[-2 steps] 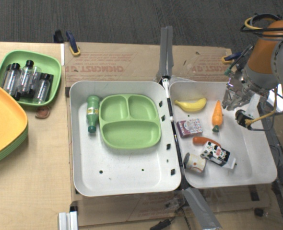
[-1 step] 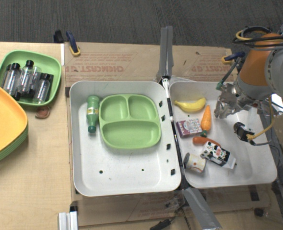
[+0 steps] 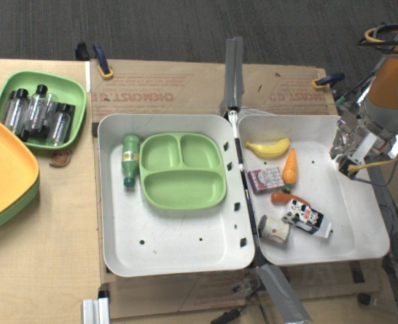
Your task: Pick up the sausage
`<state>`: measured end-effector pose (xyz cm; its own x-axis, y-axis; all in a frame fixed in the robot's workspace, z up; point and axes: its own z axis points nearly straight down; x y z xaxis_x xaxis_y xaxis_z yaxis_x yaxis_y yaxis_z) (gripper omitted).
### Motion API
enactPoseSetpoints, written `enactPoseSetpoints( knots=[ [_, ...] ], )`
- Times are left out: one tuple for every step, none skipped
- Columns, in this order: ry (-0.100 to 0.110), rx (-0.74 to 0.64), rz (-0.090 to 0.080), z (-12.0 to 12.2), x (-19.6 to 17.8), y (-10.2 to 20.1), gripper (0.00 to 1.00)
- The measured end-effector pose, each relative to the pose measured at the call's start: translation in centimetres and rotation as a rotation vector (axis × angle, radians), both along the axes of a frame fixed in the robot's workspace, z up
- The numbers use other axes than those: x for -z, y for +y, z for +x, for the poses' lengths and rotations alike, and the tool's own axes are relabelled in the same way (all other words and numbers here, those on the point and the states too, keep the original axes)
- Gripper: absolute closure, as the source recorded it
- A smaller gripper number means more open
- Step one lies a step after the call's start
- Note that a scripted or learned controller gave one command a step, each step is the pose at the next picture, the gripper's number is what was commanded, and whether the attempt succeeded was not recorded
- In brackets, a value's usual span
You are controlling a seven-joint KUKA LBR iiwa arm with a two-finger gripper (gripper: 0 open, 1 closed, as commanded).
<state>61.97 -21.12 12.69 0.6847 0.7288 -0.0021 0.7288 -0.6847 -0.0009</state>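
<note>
Hanging over the right rim of the right bin (image 3: 361, 248), the gripper (image 3: 346, 155) carries nothing that can be seen, and how its tips stand is too small and cluttered to tell. From it, the sausage (image 3: 285, 198) lies off toward eight o'clock, well apart, near the middle of that bin: a short reddish-orange piece lying roughly flat. It is crowded. A small purple carton (image 3: 266, 179) sits just beside it at eleven o'clock, a carrot (image 3: 290, 166) at twelve, a black-and-white cow-print carton (image 3: 305, 216) touching or nearly touching it at four, a little cup (image 3: 274, 229) at six. A banana (image 3: 267, 147) rests farther up.

The sausage is probably a light toy (plastic or rubber, smooth-skinned), so likely stiff enough to pinch yet apt to roll or slip. Best hold looks to be across its short width at the middle, coming straight down, with the tips kept clear of the cow-print carton.
</note>
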Motion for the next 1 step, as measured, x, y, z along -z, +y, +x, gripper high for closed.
enactPoseSetpoints(
  knots=[
    [0.003,0.252,0.001,1.20,3.66,3.31,1.00]
  ],
)
